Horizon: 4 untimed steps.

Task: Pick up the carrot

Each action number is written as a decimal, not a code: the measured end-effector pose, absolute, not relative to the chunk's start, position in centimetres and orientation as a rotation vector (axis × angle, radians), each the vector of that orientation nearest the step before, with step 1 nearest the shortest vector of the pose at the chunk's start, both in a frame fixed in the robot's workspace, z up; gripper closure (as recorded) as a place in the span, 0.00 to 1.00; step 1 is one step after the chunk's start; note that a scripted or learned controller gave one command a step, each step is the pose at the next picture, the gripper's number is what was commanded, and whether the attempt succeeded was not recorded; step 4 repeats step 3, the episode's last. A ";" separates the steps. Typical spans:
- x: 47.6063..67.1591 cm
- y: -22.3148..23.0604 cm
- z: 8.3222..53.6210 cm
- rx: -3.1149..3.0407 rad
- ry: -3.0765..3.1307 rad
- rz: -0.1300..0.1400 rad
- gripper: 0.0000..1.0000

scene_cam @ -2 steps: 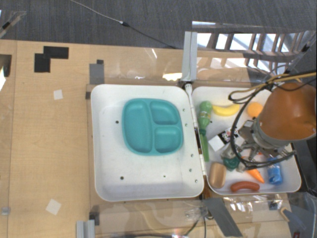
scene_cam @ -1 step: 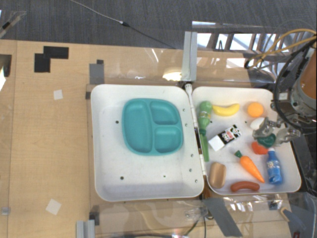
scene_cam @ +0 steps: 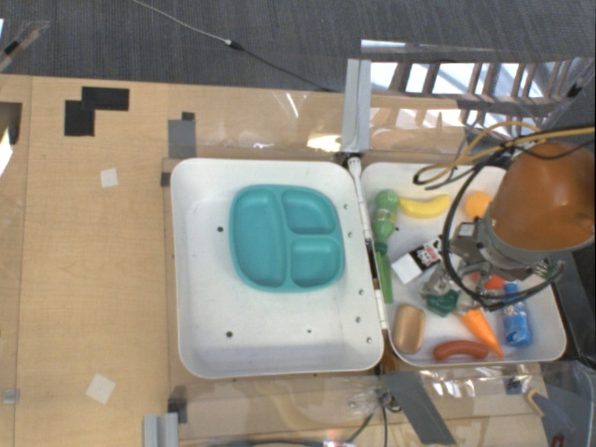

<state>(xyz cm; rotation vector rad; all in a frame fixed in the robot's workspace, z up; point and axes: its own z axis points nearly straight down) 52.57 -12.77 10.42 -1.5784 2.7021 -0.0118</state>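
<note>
Right bin: one carrot, one banana, one sausage, hand grip unclear.

Dark grey carpet floor lying across the top of the view, a thin cable running diagonally over it. Light wooden bench top occupying the left and lower area, carrying black square markings near its upper left corner and small pale tape patches. Grey metal upright post standing behind the bins, a metal rail frame extending to its right. Clear plastic sheeting catching glare from overhead light. Grey metal brackets sitting at the bench fixtures.
</note>
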 end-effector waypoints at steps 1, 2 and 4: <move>50.0 -16.6 10.0 -1.457 2.745 -0.038 1.00; 49.7 -6.7 19.0 -1.393 2.795 -0.011 1.00; 50.5 -13.4 23.4 -1.565 2.714 -0.009 1.00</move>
